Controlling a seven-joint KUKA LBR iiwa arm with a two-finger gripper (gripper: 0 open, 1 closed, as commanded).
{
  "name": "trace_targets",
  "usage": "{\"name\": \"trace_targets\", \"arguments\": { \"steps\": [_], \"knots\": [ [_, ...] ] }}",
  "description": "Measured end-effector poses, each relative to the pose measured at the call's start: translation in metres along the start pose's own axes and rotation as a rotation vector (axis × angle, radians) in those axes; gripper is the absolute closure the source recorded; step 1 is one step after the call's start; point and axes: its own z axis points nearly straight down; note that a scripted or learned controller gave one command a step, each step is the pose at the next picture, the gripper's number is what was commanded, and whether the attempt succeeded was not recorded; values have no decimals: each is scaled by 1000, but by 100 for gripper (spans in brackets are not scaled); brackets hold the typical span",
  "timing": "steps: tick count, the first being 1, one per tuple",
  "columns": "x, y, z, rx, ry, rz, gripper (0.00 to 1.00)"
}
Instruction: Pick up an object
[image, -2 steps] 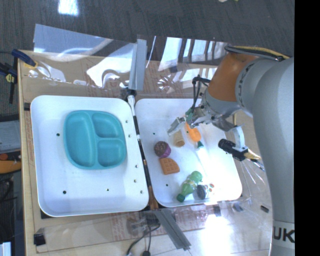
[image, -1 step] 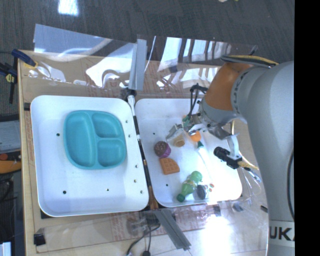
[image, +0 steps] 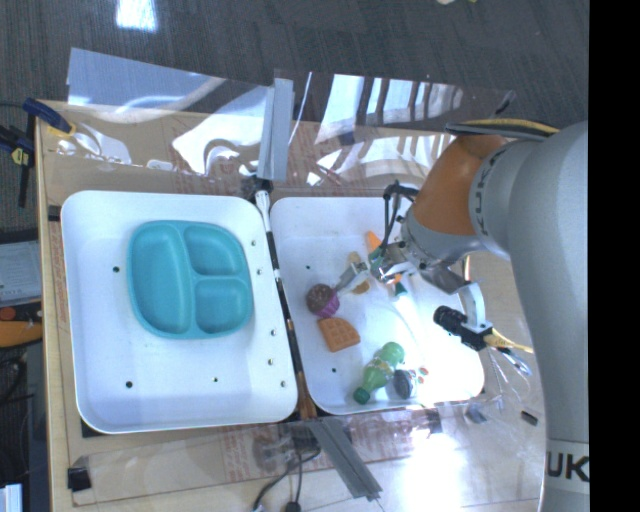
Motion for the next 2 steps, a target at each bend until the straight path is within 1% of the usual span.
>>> {"name": "trace_targets", "arguments": {
  "steps": [1,2],
  "knots": [
    [0,1,-10,1,1,-3,100],
    [-13,51,-143,-5,-3,67,100]
  ]
}}
